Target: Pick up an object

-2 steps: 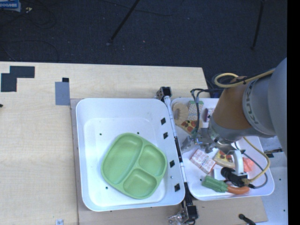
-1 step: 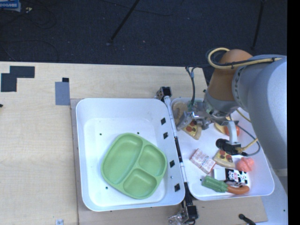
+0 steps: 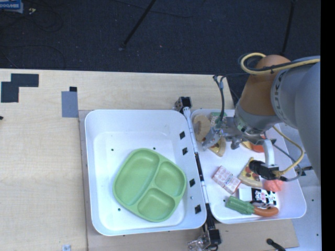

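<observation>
My gripper [image 3: 213,138] hangs low over the far left part of the right bin [image 3: 293,210], close to the divider between the bins. Right under it lies a yellowish toy piece [image 3: 218,149], and a round tan piece [image 3: 201,123] sits just behind it. Whether the gripper touches either one is hidden by its own body. Further toward the front of this bin lie a pink and white box [image 3: 226,178], a pizza slice toy [image 3: 250,178], a black and white carton [image 3: 265,196] and a green toy [image 3: 239,205].
The left bin [image 3: 104,140] holds a green divided plate [image 3: 150,184]. The grey arm with its orange band [image 3: 259,90] covers the right bin's far right side. A coral-red toy [image 3: 272,185] lies near the cables at the right.
</observation>
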Controlling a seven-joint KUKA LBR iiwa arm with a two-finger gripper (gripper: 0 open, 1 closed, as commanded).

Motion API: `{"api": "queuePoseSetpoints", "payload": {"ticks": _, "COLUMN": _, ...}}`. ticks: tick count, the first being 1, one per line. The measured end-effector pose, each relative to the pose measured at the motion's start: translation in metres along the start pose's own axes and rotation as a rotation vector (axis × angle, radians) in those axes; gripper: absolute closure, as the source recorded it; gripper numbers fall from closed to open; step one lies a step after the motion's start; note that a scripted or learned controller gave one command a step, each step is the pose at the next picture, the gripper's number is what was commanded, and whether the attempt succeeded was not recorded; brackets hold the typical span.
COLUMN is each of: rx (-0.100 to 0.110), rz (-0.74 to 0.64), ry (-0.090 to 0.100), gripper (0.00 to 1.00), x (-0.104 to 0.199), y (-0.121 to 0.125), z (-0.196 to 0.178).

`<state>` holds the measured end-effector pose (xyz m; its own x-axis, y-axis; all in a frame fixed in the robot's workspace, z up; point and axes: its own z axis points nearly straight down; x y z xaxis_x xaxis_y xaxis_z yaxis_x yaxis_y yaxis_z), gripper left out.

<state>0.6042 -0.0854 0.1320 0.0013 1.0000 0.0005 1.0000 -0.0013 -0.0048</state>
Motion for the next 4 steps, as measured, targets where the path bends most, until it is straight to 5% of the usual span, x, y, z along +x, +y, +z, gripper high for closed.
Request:
{"api": "queuePoseSetpoints", "payload": {"ticks": 1, "rx": -0.001, "rz": -0.003, "ry": -0.001, "gripper": 0.0, "x": -0.002, "y": 0.04, "z": 0.044}}
{"api": "queuePoseSetpoints", "payload": {"ticks": 2, "rx": -0.002, "rz": 0.0, "ry": 0.0, "gripper": 0.0, "x": -0.055, "y": -0.036, "z": 0.044}}
{"api": "queuePoseSetpoints", "payload": {"ticks": 3, "rx": -0.003, "rz": -0.002, "ry": 0.0, "gripper": 0.0, "x": -0.054, "y": 0.039, "z": 0.044}}
{"api": "queuePoseSetpoints", "payload": {"ticks": 4, "rx": 0.001, "rz": -0.004, "ry": 0.0, "gripper": 1.0, "x": -0.054, "y": 0.039, "z": 0.035}}
